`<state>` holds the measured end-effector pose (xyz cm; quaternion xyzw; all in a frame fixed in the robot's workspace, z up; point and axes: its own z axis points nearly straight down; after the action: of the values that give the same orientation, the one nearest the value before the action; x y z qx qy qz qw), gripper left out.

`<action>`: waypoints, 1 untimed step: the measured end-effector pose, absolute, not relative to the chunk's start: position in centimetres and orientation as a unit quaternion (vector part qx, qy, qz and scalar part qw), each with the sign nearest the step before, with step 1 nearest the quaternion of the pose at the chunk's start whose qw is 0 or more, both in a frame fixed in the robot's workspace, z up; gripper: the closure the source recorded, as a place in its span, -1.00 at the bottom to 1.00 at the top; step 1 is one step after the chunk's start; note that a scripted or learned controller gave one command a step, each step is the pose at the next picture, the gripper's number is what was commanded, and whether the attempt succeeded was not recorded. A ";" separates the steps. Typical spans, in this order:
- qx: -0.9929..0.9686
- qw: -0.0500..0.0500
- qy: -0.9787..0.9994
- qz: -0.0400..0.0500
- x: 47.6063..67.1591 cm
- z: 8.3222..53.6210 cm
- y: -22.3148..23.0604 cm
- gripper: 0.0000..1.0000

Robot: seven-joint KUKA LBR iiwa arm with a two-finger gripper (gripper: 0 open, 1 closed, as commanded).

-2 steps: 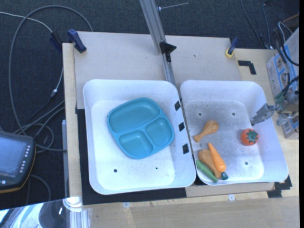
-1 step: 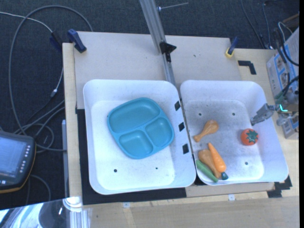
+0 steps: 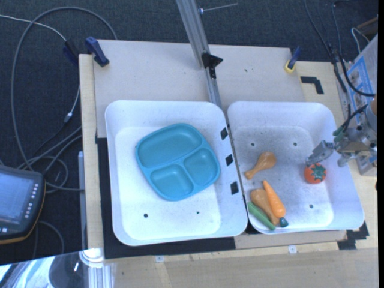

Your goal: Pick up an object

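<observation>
While the tomato (image 3: 315,174) is sitting loose on the right bin (image 3: 282,116) floor near its right wall, the gripper (image 3: 324,151) is hovering just above and right of it, and I cannot tell how it is set. Left of the tomato a drumstick (image 3: 260,164) is lying mid-bin, with a carrot (image 3: 273,200) and a green vegetable (image 3: 261,215) crowding the front edge. A blue divided plate (image 3: 177,160) is occupying the left bin (image 3: 123,161).

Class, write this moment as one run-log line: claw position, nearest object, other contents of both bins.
claw: right bin, above tomato | nearby: drumstick, carrot, green vegetable | left bin: blue tray
</observation>
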<state>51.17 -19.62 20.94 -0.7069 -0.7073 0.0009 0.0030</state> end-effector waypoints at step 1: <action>-0.707 0.004 -0.707 0.001 50.2 15.1 -20.0 -1.00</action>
<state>50.25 -19.96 15.12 -0.7073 -0.7069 0.0015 0.0040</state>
